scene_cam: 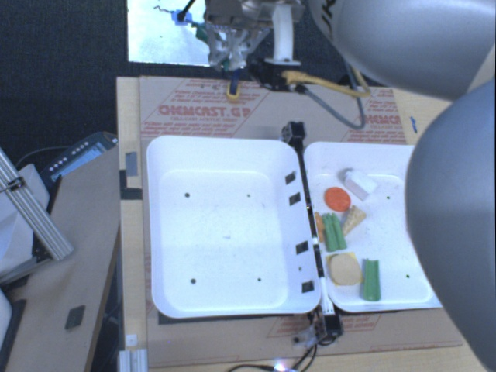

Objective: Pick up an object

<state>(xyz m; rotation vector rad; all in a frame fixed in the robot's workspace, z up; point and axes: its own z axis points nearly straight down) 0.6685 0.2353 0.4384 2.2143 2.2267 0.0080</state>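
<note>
Cardboard sheeting covers the bench, and two white bins sit on it side by side. I see the left bin with nothing but small dark marks on its floor. The right bin carries all the candidates: an orange disc, a white block just above it, a tan wedge, a green stick, a pale round piece and a second green piece beside that.

The gripper hangs at the far edge of the bench, beyond the left bin, well apart from every object. Its fingers point down and look close together, with nothing between them, though a small yellow piece lies on the cardboard just below the tips.

I judge these items to be light, rigid toy food, probably smooth plastic and somewhat slippery. None looks fragile.

Recommended target: the second green piece, since it lies nearest open floor. Take hold across its short width at mid-length. The green stick is crowded by the wedge and an orange sliver, so finger clearance there is poor. The disc lies flat and offers little edge for a pinch.
</note>
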